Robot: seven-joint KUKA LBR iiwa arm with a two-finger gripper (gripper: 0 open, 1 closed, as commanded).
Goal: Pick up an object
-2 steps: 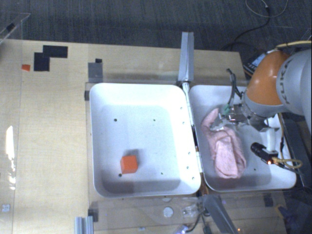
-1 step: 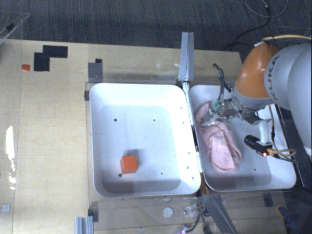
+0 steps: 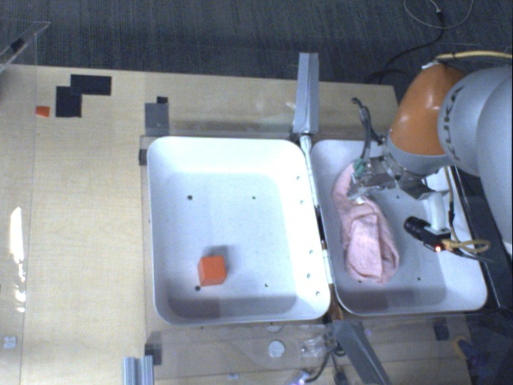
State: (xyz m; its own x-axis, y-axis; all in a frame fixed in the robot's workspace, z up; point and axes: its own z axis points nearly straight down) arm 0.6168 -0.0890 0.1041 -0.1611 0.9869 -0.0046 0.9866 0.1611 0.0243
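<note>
You can see a small orange block (image 3: 212,270) lying low in the left bin (image 3: 240,167). A soft pink cloth (image 3: 367,239) lies crumpled in the right bin (image 3: 449,291).

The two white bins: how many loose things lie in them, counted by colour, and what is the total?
Orange: 1, the orange block in the left bin.
Pink: 1, the pink cloth in the right bin.
Total: 2.
</note>
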